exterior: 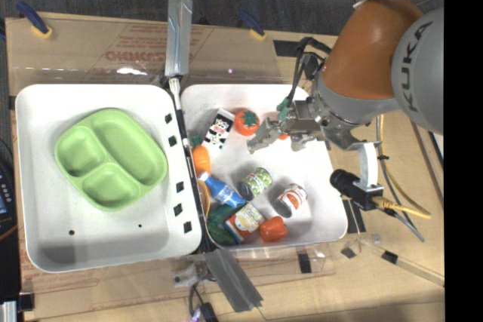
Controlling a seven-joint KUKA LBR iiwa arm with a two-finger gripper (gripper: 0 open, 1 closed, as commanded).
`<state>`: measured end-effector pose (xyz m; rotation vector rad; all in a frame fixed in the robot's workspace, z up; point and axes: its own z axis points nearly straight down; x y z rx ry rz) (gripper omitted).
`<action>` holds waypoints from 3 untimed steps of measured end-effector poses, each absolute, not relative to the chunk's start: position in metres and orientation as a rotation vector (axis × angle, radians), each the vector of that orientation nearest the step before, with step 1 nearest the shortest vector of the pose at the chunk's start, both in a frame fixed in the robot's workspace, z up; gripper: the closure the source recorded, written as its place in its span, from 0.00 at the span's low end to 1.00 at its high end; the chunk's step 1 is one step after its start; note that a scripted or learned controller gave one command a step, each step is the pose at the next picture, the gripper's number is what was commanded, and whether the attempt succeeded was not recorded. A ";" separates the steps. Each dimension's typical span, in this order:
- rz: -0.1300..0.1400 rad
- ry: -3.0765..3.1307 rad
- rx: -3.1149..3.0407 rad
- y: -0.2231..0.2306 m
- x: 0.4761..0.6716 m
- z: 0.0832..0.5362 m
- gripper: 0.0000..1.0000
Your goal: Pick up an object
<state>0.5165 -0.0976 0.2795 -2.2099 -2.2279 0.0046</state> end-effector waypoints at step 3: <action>0.002 -2.245 -2.198 -0.093 0.509 0.092 0.00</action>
